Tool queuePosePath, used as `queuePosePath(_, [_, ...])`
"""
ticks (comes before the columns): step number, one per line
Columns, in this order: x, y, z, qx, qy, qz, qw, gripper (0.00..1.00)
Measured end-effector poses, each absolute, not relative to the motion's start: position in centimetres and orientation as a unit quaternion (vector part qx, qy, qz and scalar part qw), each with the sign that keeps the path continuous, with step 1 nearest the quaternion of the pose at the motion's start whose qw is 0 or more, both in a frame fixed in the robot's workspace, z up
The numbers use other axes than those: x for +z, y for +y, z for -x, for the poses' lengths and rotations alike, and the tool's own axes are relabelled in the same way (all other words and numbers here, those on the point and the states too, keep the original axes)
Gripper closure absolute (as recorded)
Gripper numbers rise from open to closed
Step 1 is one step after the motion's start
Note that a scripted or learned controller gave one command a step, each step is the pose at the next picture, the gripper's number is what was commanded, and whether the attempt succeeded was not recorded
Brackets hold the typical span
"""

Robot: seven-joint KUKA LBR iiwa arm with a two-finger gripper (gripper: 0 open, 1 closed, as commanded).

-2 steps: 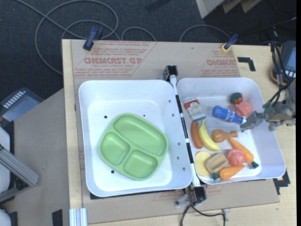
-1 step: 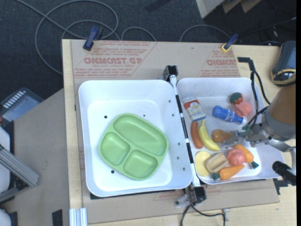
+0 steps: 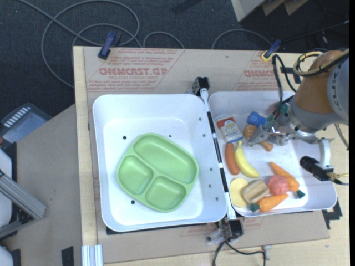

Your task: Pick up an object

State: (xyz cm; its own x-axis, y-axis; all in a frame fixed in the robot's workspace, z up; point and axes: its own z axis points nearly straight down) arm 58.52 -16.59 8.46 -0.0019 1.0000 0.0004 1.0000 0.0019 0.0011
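Orange carrot (image 3: 273,202) at rt bin front edge — small, tapered; pincer (image 3: 260,137) grip state unclear.

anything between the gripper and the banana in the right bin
Nothing visible does. The gripper is low in the right bin, just up and right of the banana. A small brown piece and a blue one lie beside it, off that line.

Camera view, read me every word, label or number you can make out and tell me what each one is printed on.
"CHEMCAST GP": red print on the brown protective sheet under the bins, top left.
The same red print repeats at top right of that sheet, partly cut off by the arm.
Small packet in the right bin: print too small to read.
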Motion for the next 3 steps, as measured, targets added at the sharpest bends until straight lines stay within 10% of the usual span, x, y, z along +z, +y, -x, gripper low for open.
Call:
queuePosePath(1, [9.5, -16.6, -58.6, 0.0008, 0.708, -0.706, 0.002, 1.00])
queuePosePath(2, [8.4, -9.7, -59.1, 0.0001, 0.708, -0.707, -0.001, 1.00])
queuePosePath(3, [18.5, -4.8, -53.5, 0.0009, 0.708, -0.707, 0.001, 1.00])
